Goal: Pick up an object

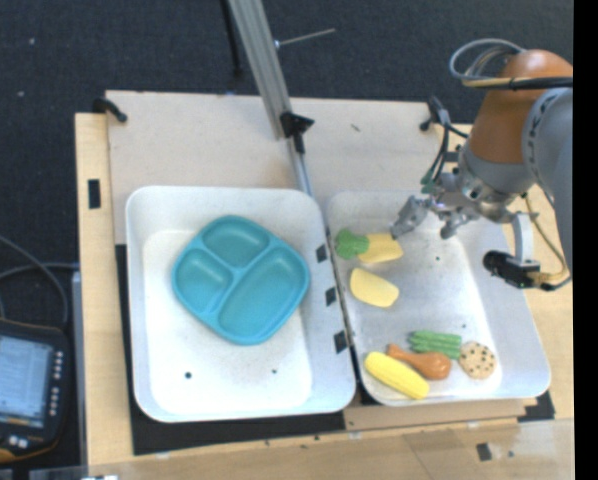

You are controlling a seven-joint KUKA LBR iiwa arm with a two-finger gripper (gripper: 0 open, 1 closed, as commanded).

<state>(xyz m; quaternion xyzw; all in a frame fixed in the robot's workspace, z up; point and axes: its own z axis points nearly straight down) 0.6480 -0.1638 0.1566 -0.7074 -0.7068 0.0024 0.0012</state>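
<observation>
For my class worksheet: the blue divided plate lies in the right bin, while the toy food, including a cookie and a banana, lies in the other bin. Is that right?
Not quite. The camera view shows the blue divided plate in the left bin, not the right. The toy food, including the cookie and the banana, lies in the other bin, on the right.

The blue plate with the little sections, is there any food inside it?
No. The blue divided plate lies in the left bin with all three sections bare. The toy food, like the cookie and corn, sits in the right bin. What's under the plate is hidden.
</observation>
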